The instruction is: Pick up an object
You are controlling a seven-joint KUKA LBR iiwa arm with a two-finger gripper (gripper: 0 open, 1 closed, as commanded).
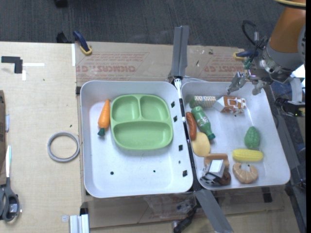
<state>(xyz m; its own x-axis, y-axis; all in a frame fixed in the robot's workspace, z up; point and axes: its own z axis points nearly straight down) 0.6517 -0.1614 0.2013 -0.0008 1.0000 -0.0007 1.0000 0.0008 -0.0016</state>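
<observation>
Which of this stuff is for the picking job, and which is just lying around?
For the job:
gripper
right bin items: toy house, green bottle, corn, croissant, green leafy toy
left bin items: carrot, green tray

Lying about:
tape ring
scissors
blue clamp

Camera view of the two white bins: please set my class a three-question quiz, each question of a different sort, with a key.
1. True or false: the carrot lies in the left bin, beside the green plate.
2. Multiple choice: directly above the corn cob in the picture lies a) the croissant b) the green strawberry c) the green bottle.
3. Over which bin does the gripper hang?

Key: 1 true; 2 b; 3 the right bin.
</observation>
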